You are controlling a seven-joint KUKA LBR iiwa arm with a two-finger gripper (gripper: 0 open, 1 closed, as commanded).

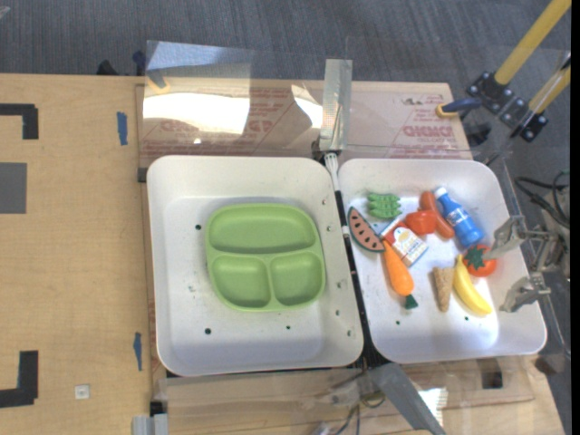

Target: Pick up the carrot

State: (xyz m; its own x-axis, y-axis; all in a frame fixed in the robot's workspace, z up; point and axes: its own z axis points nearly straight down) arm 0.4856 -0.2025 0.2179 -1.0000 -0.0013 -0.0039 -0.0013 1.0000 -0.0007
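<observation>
Lying in the right bin (521, 333): carrot (398, 271), likely light, rigid, smooth. Best gripped mid-body. Gripper state impossible to tell.

Carrot (398, 273): orange toy with a dark green top
Pose: lying flat, slanted, green end toward the near edge
Place: right bin (517, 333), left-centre of its floor, touching a small carton (409, 243)

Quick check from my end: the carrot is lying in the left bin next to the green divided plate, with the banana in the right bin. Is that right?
Not quite. The camera view shows the carrot lying in the right bin, between the watermelon slice and the banana. The green divided plate sits in the left bin.
</observation>
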